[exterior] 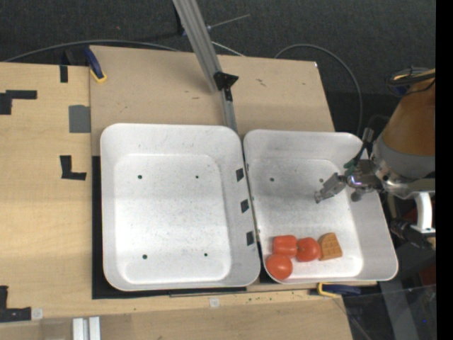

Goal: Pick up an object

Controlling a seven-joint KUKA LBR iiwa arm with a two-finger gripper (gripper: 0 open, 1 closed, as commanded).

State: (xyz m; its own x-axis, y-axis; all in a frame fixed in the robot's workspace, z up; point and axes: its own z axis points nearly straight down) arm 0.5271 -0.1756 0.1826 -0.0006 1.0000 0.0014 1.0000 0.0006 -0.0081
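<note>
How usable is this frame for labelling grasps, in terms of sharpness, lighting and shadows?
Camera view: even, soft lighting with no harsh glare on the white bins; the red pieces and tan block read clearly with faint shadows; the claw is small and slightly soft, so finger detail is hard to judge.

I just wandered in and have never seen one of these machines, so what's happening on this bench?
A robot arm reaches in from the right over the right-hand bin, trying to pick something up. Its gripper hangs above the bin's bare middle, with nothing between its fingers. The things it could take sit together at the bin's near edge: three red pieces and an orange-brown block. The left-hand bin sits beside it.
</note>
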